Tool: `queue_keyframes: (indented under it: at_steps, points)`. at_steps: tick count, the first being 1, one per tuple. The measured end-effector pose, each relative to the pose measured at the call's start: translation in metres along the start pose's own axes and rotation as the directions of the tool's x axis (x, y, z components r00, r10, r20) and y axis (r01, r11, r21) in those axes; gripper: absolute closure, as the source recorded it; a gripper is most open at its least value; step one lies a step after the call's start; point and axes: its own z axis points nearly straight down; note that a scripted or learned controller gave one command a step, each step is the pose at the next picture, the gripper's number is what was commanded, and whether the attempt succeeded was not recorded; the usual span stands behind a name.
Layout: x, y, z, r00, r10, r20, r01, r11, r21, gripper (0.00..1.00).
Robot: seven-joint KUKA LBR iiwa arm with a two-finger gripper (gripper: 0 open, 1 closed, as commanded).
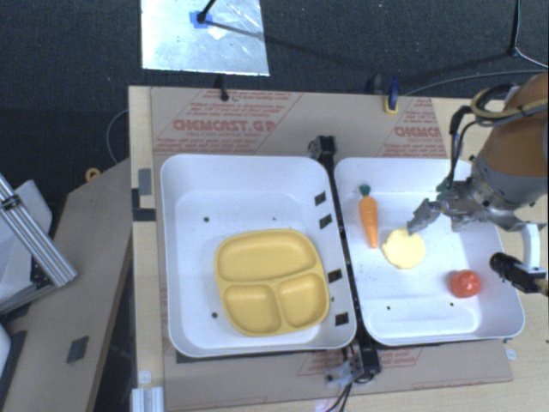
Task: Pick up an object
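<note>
The right bin (pixel 480 323) holds three items: an orange carrot (pixel 369 220) with a green top near its left wall, a pale yellow round piece (pixel 404 251) in the middle, and a red tomato (pixel 465 283) toward the front right. My gripper (pixel 421 219) reaches in from the right and hovers just above and right of the pale yellow piece, its grey fingertips close to that piece's upper edge. Nothing shows between the fingers.
The left bin (pixel 193 187) contains a yellow divided tray (pixel 271 280). A black divider (pixel 336 230) runs between the bins. The arm's orange band (pixel 515 144) and wrist body sit over the right bin's far right side.
</note>
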Motion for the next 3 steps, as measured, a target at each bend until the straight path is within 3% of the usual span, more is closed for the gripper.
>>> queue_keyframes:
  at_steps: [1, 3]
  points:
    - [0.0, 0.003, -0.007, 1.0, -0.003, 0.002, 0.003, 1.0, -0.013, 0.0]
    - [0.009, 0.006, 0.099, 1.0, 0.0, 0.001, 0.0, 1.0, -0.011, 0.0]
